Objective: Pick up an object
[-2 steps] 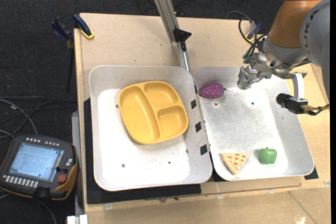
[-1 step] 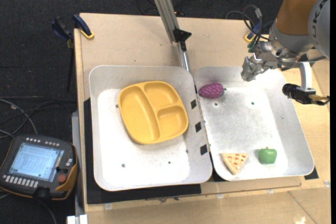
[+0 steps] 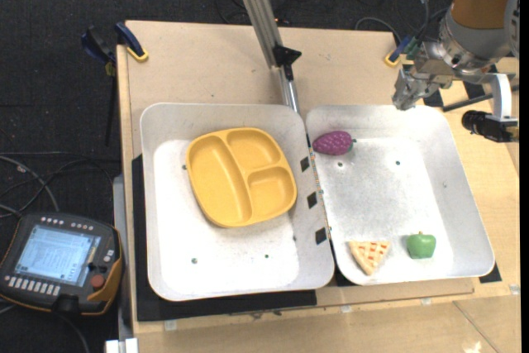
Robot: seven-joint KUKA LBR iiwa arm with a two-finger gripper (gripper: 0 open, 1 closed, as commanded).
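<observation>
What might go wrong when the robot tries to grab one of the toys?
The purple grapes sit close to the right bin's left wall, so a finger may hit the wall. The green pepper looks round and might roll or slip away. The gripper hangs above the bin's far edge, away from all toys.

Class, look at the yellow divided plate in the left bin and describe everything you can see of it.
The yellow divided plate looks like smooth moulded plastic, rounded-square in outline with a raised rim. Low ridges split it into three compartments: one long section along its left side and two smaller ones on the right. All three hold nothing. It lies flat, right side up, turned at a slight angle, in the upper middle of the left bin, resting on the bin's white floor. Nothing else touches it.
</observation>
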